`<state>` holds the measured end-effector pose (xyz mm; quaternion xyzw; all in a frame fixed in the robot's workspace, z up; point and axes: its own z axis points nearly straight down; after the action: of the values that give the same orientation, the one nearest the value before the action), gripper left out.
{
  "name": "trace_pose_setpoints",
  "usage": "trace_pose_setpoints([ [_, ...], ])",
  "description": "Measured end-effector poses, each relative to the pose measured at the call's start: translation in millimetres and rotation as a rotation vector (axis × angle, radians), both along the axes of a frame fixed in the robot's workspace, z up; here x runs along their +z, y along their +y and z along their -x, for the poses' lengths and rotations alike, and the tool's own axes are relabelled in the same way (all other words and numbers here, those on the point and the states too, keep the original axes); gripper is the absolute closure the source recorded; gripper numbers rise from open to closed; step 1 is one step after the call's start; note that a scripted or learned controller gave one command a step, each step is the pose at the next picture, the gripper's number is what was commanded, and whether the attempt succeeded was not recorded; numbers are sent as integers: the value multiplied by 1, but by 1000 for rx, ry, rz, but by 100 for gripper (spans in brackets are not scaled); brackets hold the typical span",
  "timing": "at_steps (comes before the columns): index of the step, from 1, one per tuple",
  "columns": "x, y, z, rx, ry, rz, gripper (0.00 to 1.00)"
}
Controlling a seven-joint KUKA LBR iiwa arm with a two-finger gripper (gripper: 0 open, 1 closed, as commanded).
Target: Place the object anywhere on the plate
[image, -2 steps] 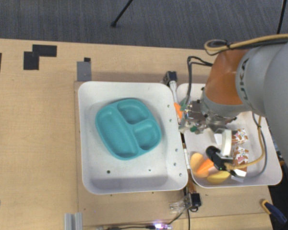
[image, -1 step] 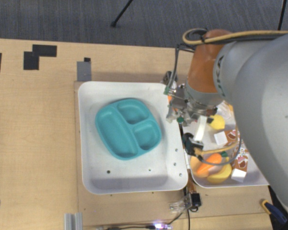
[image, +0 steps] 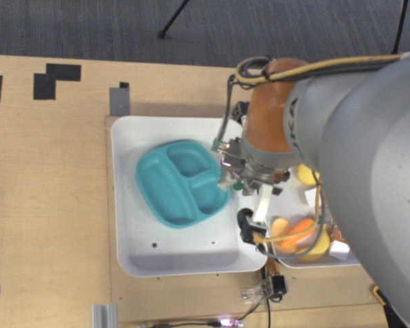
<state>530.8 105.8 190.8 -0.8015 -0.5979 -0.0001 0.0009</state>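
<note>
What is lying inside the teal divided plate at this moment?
The plate's visible compartments hold nothing. Its right edge lies under the gripper and the arm, so anything there is covered.

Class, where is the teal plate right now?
The teal plate lies in the left white bin, toward its right side, with the tool at the plate's right edge.

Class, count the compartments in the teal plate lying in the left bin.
3: in the teal plastic divided plate, one long compartment on the left, one upper right, one lower right beside the end effector, which may cover part.
</note>
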Motion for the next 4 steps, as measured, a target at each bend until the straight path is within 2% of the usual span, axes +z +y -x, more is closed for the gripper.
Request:
trace_pose_setpoints([
  [1,-8,114,8,-38,1,0,100],
  [2,3,129,-33,77,-1,1,100],
  [3,-101,130,-10,-271,-6,-3,100],
  [4,25,129,-26,-91,-2,0,100],
])
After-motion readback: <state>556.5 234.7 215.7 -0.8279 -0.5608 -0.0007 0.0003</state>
